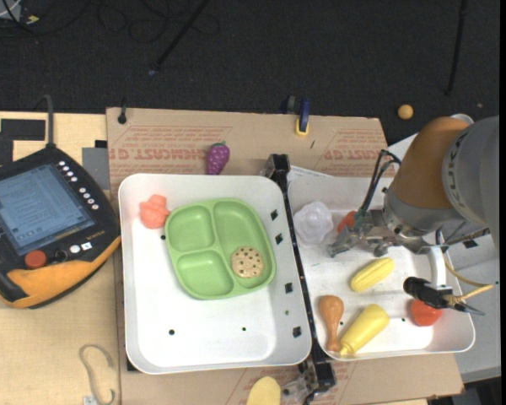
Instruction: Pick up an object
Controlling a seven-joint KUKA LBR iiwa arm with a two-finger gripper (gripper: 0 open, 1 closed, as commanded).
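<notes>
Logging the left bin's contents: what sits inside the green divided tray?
A cookie lies in the green divided tray's lower right compartment. The other two compartments look bare. Whatever is beneath the tray is covered.

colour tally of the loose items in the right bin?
Yellow: 2, corn cob and squeeze bottle
Red: 2, one by the right wall, one beside the hand
Tan: 1, drumstick
Clear: 1, crumpled plastic piece
Total: 6
</notes>
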